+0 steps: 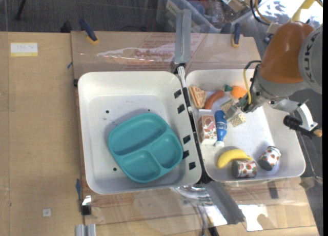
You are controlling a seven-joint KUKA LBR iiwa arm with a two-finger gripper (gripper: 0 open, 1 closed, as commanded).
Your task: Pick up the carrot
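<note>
Pincer (240,107) of mine is hovering low in the right bin (292,148), and I cannot tell how it is set. It is hanging just beside the carrot (238,92), which is lying near the bin's far wall, beside a reddish sausage-like piece (215,98). Nothing is lifted yet, I am judging; the closing and raising are left. A blue tube (220,125), a banana (231,156) and a teal plate (145,148) in the left bin are lying farther off.
</note>
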